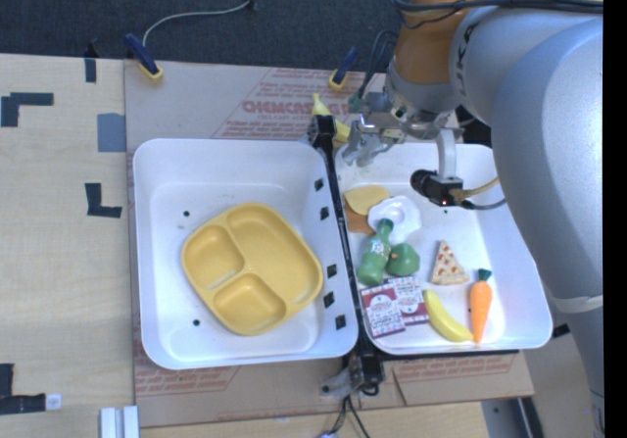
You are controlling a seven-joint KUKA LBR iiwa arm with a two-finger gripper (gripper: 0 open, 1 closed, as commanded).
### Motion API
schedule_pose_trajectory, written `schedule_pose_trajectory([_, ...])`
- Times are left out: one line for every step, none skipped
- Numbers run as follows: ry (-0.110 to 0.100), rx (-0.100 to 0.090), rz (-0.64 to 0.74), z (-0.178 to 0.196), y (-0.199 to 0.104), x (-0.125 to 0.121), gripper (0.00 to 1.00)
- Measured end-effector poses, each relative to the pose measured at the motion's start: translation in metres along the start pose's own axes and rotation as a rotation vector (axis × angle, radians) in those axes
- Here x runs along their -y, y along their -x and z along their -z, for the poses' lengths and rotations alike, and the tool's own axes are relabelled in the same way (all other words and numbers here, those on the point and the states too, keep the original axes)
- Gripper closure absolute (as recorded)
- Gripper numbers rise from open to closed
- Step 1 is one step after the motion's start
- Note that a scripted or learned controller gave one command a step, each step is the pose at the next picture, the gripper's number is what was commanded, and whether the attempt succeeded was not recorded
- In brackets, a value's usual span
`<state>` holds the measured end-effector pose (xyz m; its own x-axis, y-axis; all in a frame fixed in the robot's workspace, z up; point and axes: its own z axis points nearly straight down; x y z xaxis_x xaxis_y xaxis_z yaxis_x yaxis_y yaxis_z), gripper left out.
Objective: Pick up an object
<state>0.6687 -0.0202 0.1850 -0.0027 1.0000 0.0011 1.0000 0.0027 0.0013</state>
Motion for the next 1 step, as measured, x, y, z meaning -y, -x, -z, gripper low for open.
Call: schedule_pose_trajectory([-0.002, 0.001, 0.000, -0.0010, 0.0006, 0.0006, 0.00])
